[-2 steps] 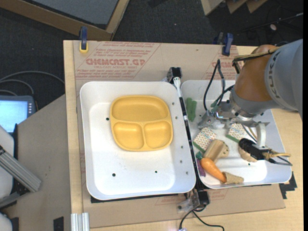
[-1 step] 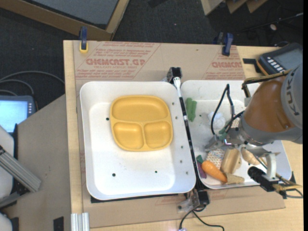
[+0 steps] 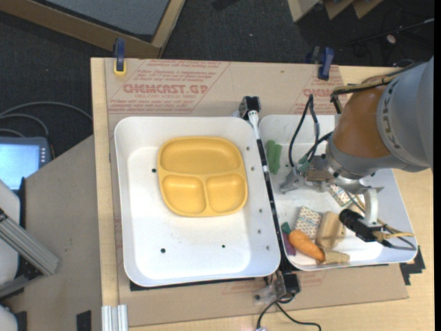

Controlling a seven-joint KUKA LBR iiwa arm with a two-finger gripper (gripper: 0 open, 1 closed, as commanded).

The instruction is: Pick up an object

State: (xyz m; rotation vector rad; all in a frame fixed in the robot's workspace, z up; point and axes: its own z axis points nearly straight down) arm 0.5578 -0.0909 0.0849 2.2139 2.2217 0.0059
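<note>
- The counter (image 3: 172, 88) is a brown printed board that carries two shallow white bins side by side.
- The left bin (image 3: 138, 254) is the wider of the two.
- The right bin (image 3: 401, 197) touches it along a shared edge and holds the small loose things.
- The grey arm (image 3: 406, 116) with its orange band reaches in from the right and hangs over the upper half of the right bin.
- A yellow divided plate (image 3: 203, 174) lies flat in the upper middle of the left bin.
- The end effector (image 3: 298, 176) is low over the right bin, just beside the green piece; I cannot tell whether it is wide or narrow, and nothing is seen held in it.
- An orange carrot (image 3: 306, 245) lies at the near left corner of the right bin.
- A tan block (image 3: 329, 229) sits just right of the carrot.
- A patterned packet (image 3: 308, 219) lies just above the carrot.
- A green piece (image 3: 274, 156) lies against the right bin's left wall.
</note>
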